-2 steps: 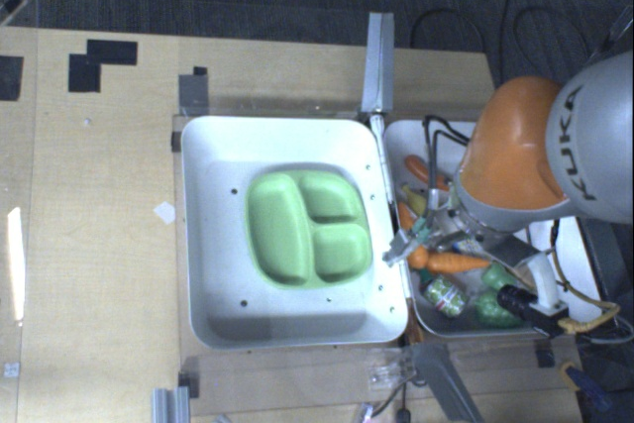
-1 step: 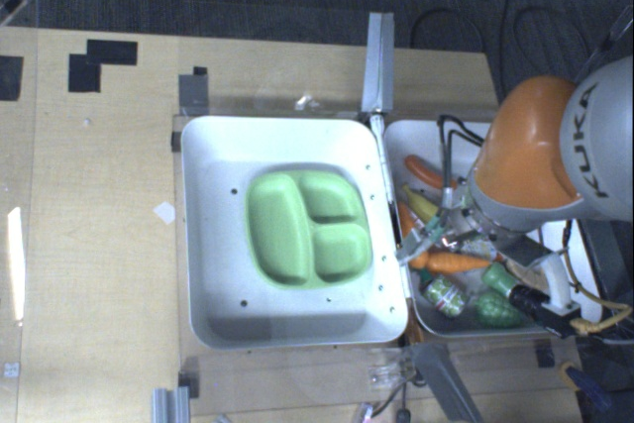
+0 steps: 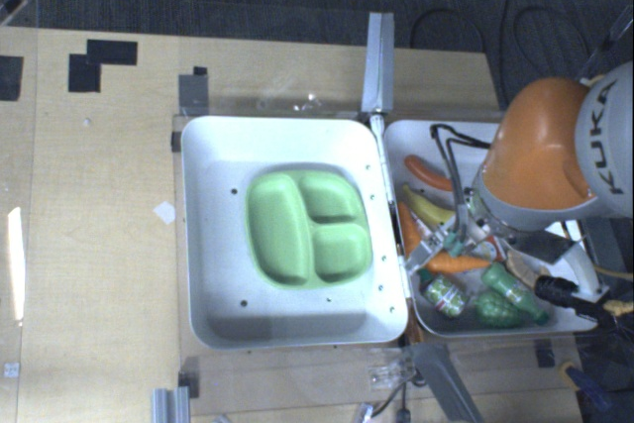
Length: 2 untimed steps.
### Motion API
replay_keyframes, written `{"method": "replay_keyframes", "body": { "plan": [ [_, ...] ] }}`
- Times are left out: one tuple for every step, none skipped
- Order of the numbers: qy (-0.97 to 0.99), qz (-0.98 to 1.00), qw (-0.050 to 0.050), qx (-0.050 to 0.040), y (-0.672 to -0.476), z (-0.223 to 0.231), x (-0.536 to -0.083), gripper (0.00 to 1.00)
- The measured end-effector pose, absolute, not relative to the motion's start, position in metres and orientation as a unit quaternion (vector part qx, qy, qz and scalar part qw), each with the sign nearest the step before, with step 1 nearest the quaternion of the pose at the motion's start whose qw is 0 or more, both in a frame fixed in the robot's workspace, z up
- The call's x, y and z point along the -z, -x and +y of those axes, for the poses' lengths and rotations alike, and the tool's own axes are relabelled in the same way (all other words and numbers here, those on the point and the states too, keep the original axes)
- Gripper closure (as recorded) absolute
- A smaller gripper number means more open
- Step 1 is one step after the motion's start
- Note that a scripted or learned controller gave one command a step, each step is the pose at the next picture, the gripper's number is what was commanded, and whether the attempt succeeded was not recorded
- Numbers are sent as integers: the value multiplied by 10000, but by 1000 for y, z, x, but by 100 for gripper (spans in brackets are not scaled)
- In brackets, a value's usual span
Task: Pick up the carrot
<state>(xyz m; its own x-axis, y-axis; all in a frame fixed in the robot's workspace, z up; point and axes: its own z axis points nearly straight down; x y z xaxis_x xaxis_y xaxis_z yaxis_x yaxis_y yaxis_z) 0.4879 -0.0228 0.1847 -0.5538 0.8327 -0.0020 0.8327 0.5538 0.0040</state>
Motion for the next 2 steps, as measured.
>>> {"method": "replay_keyframes", "body": {
  "plan": [
    [-4380, 8990, 23, -12, -488, -40, -185, 0],
    [-4114, 9114, 118, -40, -494, -87, -101, 0]
  ]
}}
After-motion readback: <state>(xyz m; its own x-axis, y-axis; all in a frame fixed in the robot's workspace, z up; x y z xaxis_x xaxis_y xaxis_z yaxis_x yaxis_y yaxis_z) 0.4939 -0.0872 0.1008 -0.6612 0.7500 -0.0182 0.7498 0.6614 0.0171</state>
